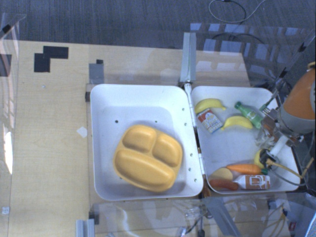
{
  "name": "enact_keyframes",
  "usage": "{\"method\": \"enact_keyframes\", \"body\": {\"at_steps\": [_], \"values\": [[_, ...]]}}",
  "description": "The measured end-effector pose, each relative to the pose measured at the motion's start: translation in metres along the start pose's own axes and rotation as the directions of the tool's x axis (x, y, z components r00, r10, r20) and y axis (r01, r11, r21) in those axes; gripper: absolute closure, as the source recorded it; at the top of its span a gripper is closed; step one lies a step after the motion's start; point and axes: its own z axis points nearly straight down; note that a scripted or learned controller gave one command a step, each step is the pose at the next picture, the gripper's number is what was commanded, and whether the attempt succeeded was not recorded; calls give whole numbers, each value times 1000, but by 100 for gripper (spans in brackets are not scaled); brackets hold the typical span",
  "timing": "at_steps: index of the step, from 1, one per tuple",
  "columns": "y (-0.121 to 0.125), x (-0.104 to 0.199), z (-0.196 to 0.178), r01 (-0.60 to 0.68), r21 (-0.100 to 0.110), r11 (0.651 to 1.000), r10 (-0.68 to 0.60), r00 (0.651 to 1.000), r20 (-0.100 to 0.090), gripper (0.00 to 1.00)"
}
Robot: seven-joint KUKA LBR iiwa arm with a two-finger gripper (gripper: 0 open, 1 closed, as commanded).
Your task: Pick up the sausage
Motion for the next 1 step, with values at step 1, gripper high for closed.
{"method": "enact_keyframes", "body": {"at_steps": [1], "values": [[-3, 9, 0, 11, 5, 1000, -11, 1000, -10, 0]]}}
